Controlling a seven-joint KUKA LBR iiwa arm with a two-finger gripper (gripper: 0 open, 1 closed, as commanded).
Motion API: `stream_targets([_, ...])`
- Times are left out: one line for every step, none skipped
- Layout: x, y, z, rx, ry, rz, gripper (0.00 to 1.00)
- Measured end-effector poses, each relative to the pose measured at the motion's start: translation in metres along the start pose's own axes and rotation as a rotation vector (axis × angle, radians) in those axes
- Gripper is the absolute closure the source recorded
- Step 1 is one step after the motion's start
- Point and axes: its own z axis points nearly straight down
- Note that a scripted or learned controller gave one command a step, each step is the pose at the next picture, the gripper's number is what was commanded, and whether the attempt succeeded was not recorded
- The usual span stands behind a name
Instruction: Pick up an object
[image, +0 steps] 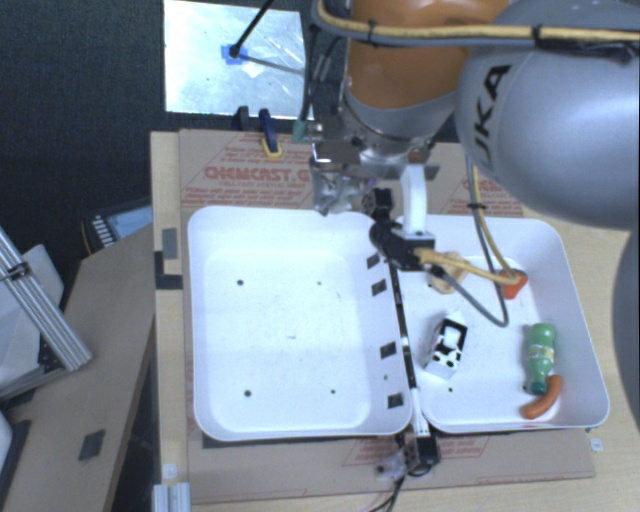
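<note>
The right bin (580, 300) holds several small objects. A black-and-white box (450, 346) lies near the divider. A green bottle (540, 355) rests by the right wall, with an orange sausage-shaped piece (541, 405) just in front of it. A small orange piece (514, 286) and a tan object (450, 268) lie further back, partly behind the yellow cable. My gripper (338, 196) hangs over the back rim where the two bins meet, apart from all of these. The wrist above it hides much of the back of the right bin.
The left bin (280, 330) sits beside the right one, split from it by a rim with black clips (398, 330). Brown cardboard (240, 170) lies under both bins. An aluminium rail (40, 310) stands off the bench at the left.
</note>
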Motion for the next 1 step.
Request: stream_targets([0.0350,0.0133,-0.0471,-0.015,0.005,-0.007,1.00])
